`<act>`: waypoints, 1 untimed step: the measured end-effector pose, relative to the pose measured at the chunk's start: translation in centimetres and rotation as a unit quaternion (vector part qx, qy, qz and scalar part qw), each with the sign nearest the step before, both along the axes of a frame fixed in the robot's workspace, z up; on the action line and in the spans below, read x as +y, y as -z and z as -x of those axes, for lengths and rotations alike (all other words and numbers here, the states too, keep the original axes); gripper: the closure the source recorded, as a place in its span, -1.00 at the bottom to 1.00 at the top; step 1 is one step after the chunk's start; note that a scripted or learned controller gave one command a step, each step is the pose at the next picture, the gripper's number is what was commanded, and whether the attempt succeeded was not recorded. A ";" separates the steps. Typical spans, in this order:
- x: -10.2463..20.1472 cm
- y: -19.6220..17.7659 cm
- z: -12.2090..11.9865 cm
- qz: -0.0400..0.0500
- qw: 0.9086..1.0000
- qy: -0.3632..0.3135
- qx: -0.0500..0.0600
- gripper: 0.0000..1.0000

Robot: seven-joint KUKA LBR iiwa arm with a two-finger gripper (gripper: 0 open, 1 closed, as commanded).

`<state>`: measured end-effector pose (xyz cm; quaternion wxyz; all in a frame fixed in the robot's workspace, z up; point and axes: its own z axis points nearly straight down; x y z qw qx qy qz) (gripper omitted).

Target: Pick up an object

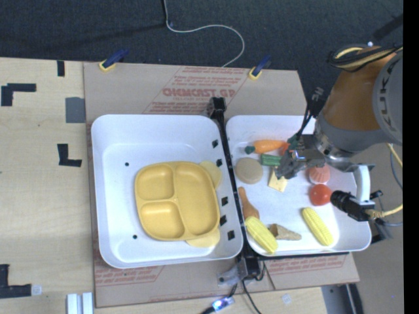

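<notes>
Judging by looks, that cheese wedge [279, 184] just below your claw [288, 169] seemed light and stiff, best pinched across its flat sides; couldn't tell the claw's state.

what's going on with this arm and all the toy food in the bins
A grey and orange arm reaches in from the right over the right bin, its hand low among toy food: a carrot, a cheese wedge, a tomato, two corn cobs and a round tan piece. The hand sits just above the cheese, beside the carrot, and nothing is visibly lifted yet. The left bin holds a yellow divided plate.
</notes>
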<state>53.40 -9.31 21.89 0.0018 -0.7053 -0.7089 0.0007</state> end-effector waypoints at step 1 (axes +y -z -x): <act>4.3 -0.3 1.9 0.000 1.000 0.000 0.000 1.00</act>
